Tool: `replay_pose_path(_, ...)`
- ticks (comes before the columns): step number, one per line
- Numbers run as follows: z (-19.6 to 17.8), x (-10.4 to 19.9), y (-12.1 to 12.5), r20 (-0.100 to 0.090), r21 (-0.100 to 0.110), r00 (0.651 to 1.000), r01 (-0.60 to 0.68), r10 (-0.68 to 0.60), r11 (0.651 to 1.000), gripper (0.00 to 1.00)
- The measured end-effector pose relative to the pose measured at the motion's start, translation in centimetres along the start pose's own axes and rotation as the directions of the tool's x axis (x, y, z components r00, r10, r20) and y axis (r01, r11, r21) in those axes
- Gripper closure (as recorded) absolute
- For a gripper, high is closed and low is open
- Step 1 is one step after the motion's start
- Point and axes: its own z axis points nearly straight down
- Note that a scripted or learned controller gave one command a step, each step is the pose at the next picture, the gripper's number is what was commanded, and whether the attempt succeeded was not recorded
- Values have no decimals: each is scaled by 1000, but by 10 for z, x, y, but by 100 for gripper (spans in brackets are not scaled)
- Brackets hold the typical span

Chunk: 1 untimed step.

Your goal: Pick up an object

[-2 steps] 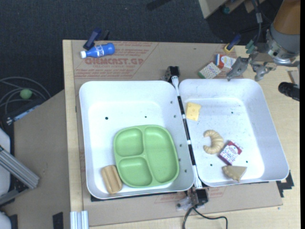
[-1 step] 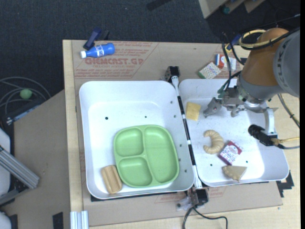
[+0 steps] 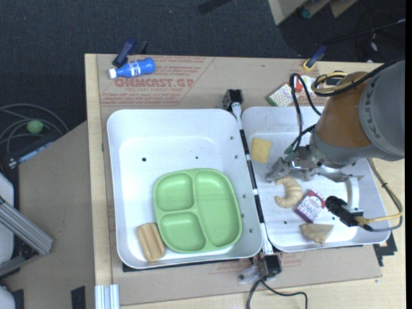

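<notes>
While the gripper [image 3: 283, 170] is lowered into the right bin [image 3: 360, 237], its fingers are seen slightly parted just above the far end of the croissant [image 3: 289, 191], with nothing between them. A yellow block [image 3: 261, 150] lies to the far left of it; a maroon packet [image 3: 309, 206] and a tan piece [image 3: 317, 232] lie nearer. In the left bin [image 3: 129, 140], a green divided plate [image 3: 196, 209] and a bread piece [image 3: 150, 241] are placed.

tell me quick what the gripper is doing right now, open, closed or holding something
Gripper: low in the right bin, just above the croissant; whether it is open, closed or holding anything cannot be told.
</notes>
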Motion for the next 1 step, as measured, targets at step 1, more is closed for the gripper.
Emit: replay_pose_path(1, -1, 10, -21, 0, -2, 1000, -1, 1, 1000, 0)
